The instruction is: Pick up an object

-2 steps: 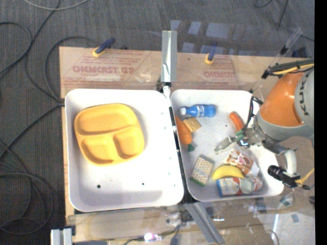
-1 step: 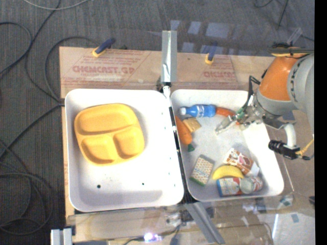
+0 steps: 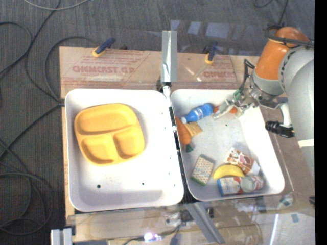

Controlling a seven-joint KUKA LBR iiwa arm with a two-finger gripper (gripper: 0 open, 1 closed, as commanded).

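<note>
My gripper hangs low over the far right part of the right bin, just right of a blue bottle that lies on its side. A small red-orange piece shows right at the gripper's tip; whether it is held is unclear. Further objects lie in the same bin: an orange carrot with a green end against the left wall, a speckled tan block, a yellow banana, a red and white carton and a blue-labelled can at the near side.
The left bin holds a yellow divided tray. The arm's orange band and grey body stand over the bench's right side. A metal post rises behind the gap between the bins. Cables run over the floor.
</note>
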